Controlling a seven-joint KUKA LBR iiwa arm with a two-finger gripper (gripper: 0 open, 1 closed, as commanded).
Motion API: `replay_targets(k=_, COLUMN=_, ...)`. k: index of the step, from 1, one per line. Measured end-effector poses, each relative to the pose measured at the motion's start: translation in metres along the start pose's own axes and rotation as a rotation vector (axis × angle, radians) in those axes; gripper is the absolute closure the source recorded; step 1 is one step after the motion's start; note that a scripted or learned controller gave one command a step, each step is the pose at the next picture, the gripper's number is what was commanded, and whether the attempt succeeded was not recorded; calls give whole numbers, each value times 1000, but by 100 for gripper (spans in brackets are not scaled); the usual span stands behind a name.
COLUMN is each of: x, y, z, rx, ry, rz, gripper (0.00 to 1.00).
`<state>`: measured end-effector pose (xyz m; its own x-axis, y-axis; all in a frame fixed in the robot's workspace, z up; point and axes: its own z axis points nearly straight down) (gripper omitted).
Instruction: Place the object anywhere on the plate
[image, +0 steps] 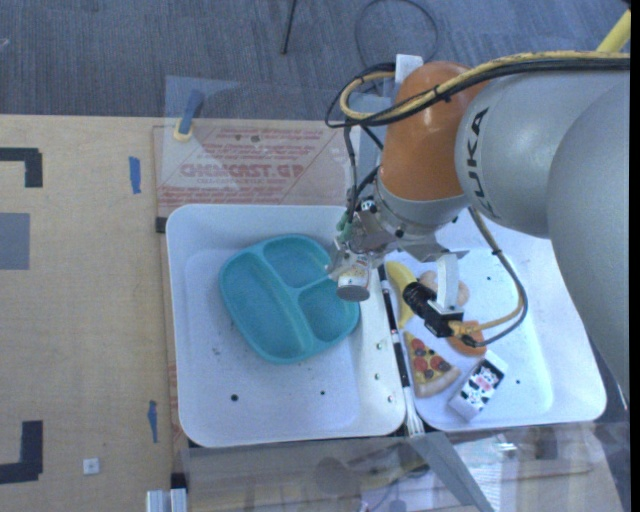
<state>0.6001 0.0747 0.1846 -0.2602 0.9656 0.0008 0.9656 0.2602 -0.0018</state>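
**Gripper** (350, 272): poised over the wall shared by the two bins. Whether it is released or clenched cannot be told from this slant.

**Small grey rounded piece** (352, 291): directly beneath the gripper, at the plate's nearest rim. Judged the likeliest task object. It cannot be told whether it is grasped, merely lies under the gripper, or is part of the gripper.
- Handling, as a judgement: small and light, probably hard and smooth, so liable to roll or slip.
- Hold: best taken across its middle, squarely, and let go low over a compartment.

**Teal three-compartment plastic plate** (280, 300): just beside the gripper, on the view's left. It lies flat in the left shallow white bin (200, 390), with nothing visible in its compartments apart from the piece at the rim.

**Right shallow white bin** (565, 395): on the gripper's other side.
- Yellow banana-shaped toy (398, 280): just beside the gripper.
- Flat pizza-slice toy (430, 365): farther off, towards the view's bottom.
- Small black-and-white carton (478, 388): beyond the pizza slice.
- All are judged light, rigid playthings. If one of these is meant instead, take hold across its narrow width.

**Pale wooden table** (80, 350): carries both bins and extends well away from the gripper to the view's left.
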Motion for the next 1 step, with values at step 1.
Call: replay_targets(k=1, x=-1, y=0, z=0, rx=0, ry=0, rz=1, gripper=0)
